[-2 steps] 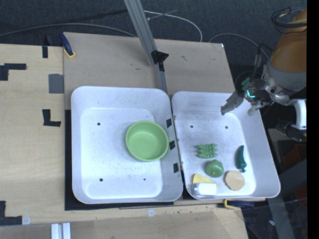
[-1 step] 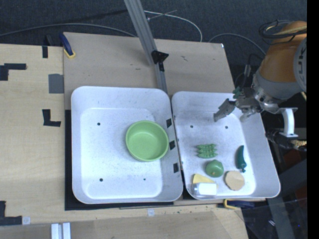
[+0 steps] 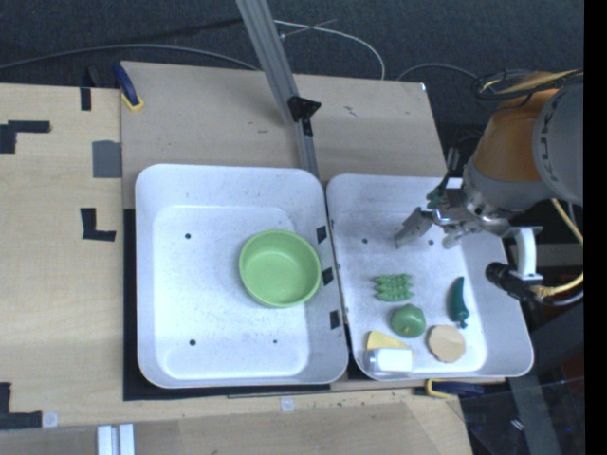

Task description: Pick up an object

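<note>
Toy food point(image 3: 410, 321) fills right bin point(image 3: 360, 207); bowl point(image 3: 279, 268) left.

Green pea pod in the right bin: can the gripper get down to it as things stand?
Probably yes. The gripper hangs over the right bin, open, and the pea pod lies apart from the other pieces with bare floor around it.

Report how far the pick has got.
Done: nothing lifted yet; the green bowl sits in the left bin, and the pea pod, green pepper and other small items lie in the right bin. In hand: the gripper hangs open above the right bin, holding nothing. Left: descend, grasp, lift.
</note>
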You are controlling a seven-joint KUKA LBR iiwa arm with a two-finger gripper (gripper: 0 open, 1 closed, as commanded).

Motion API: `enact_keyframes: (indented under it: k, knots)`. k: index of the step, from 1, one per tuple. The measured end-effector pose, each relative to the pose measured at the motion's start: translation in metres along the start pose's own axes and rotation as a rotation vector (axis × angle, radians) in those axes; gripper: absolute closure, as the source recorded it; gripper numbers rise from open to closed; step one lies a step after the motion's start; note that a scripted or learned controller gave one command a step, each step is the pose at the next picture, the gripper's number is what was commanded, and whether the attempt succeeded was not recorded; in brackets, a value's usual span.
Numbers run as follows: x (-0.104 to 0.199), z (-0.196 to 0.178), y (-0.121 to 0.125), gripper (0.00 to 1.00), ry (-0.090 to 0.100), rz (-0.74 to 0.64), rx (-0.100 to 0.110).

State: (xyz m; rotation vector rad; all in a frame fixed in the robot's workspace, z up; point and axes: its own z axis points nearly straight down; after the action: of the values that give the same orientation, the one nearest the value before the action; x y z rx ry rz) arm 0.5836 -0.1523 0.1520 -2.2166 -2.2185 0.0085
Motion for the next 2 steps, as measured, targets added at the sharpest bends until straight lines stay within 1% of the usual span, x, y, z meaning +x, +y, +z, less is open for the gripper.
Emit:
enact_keyframes:
  k: [1, 2]
  knots:
    - [-0.003, 0.064, -0.001, 0.0, 0.0, 0.0, -0.001]
    - [-0.002, 0.051, 0.0, 1.0, 0.0, -0.001, -0.005]
